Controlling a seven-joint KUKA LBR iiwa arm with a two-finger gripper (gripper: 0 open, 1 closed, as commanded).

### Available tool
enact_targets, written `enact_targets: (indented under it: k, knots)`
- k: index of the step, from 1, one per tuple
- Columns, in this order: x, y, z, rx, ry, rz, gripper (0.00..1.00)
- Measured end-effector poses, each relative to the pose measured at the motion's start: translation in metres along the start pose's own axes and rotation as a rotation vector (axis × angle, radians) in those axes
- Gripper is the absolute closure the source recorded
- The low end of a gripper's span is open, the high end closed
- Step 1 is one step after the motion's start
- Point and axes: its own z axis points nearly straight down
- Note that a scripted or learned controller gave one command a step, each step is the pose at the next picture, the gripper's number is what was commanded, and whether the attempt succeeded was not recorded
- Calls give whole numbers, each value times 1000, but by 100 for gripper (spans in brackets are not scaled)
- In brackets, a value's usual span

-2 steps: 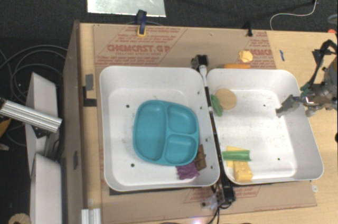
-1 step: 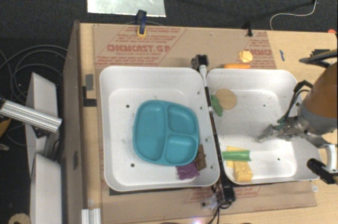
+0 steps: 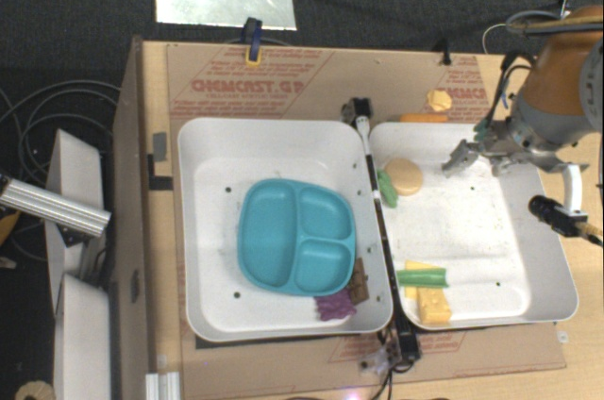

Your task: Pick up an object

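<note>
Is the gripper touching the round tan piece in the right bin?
Apart. The camera view shows bare white bin floor between the gripper and the round tan piece.

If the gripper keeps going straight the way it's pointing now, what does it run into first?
The gripper points toward the left of the view, above the right bin. Straight on, the first thing in line looks like the tan round object near the divider, though the gripper's height above the bin floor is unclear, so it might pass over it.

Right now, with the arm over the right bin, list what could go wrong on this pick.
1. The gripper hangs near the right white bin's far wall, so a descent there could clip the rim.
2. The round tan disc lies against a green piece by the divider, which could spoil a grasp.
3. The yellow block and green bar touch, so both might shift together.
</note>
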Motion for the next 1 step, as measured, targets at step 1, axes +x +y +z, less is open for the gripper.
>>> enact_targets:
  k: [1]
  knots:
    - [43,2,45,16,3,5,0]
